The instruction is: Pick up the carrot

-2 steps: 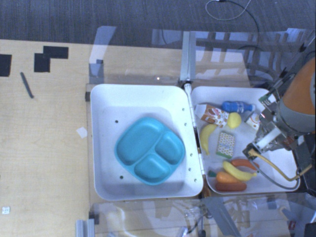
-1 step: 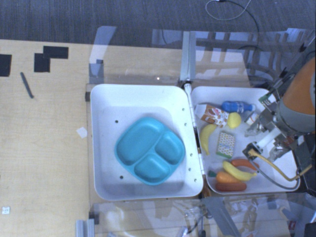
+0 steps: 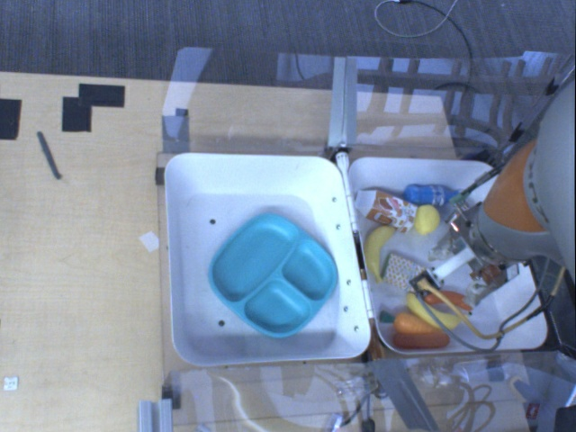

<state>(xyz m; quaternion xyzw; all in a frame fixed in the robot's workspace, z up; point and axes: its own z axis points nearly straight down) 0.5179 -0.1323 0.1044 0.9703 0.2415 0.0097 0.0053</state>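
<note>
Hovering pincer (image 3: 474, 264) near carrot (image 3: 420, 337)

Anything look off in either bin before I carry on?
Nothing looks spilled or broken. The blue divided plate sits turned at an angle in the left bin. The right bin is crowded: the carrot lies by its lower edge in the view, pressed against a yellow item.

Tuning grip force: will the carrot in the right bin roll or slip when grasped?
The carrot looks smooth and rounded, so it may roll or slip. It seems stiff and probably light, like toy food. Close to the right bin's near wall, it likely cannot roll far.
</note>
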